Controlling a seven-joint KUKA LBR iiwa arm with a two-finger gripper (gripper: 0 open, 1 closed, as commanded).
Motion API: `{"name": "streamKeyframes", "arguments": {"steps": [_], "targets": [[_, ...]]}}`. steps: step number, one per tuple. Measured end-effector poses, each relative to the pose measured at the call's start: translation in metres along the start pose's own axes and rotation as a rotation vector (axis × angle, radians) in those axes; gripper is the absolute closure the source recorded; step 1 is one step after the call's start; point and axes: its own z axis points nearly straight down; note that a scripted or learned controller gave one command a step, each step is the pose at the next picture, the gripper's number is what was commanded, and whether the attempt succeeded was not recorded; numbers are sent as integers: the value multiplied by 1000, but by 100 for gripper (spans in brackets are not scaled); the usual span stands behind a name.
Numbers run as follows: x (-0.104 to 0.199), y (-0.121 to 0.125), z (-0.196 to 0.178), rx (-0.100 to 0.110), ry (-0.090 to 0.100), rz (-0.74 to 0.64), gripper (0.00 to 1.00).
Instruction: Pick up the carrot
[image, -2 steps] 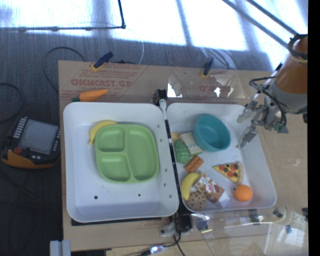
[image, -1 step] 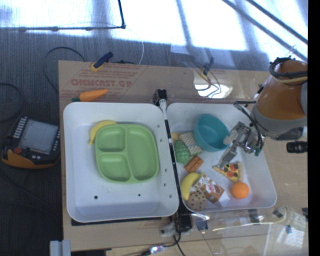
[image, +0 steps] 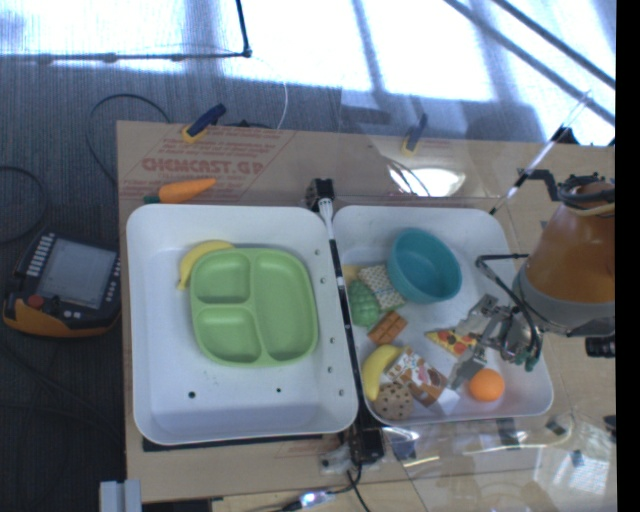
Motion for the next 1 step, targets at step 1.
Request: {"name": "streamKeyframes", "arguments": {"steps": [1], "targets": [[-20, -24, 50, -6, -29, -182, 0]]}}
